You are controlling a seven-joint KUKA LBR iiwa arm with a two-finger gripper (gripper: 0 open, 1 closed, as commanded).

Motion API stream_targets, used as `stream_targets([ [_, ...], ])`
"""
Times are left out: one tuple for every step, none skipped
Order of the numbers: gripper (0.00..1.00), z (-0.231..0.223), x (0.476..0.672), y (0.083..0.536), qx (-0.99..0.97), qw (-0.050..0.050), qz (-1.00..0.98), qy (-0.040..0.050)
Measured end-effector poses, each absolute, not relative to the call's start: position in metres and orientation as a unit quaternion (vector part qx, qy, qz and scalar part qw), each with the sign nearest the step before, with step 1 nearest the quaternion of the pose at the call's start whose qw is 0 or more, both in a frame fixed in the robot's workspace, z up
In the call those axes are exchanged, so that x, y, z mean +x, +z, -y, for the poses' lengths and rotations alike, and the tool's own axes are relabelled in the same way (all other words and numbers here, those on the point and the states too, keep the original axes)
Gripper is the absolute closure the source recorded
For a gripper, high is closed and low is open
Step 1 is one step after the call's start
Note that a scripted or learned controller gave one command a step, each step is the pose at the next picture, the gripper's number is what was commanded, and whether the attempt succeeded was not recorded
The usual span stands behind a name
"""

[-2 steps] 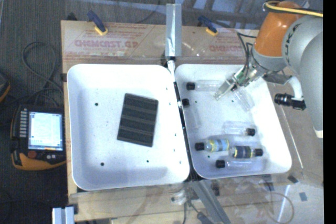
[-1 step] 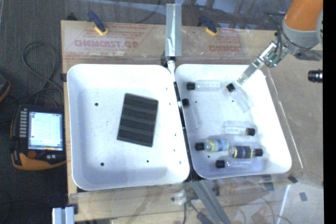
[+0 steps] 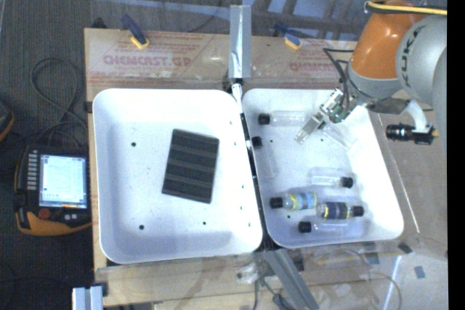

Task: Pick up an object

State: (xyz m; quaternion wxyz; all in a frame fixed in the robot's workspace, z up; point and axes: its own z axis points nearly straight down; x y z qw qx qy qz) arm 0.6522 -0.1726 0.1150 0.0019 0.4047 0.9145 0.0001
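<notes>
The two-finger gripper (image 3: pixel 314 125) hangs over the right white bin (image 3: pixel 389 189) near its far edge; whether it grips anything, I cannot tell. Clear plastic black-capped bottles (image 3: pixel 320 210) lie toward the near edge.

Pincer (image 3: pixel 314 125) positioned above upper part of right bin (image 3: pixel 389 210), tilted toward lower left. Clear bottle (image 3: pixel 280 117) just left of pincer. Three more capped bottles (image 3: pixel 320 210) grouped well below pincer. Dark ribbed block (image 3: pixel 191 165) lying far left of pincer, in left bin (image 3: pixel 109 156).
</notes>
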Motion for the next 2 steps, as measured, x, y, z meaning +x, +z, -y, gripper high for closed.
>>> stream_targets([
  [0.00,0.2207,0.6462,0.2351,0.361,0.002,-0.933,-0.0004],
  [0.00,0.2205,0.6461,0.2348,0.361,0.002,-0.933,-0.0002],
])
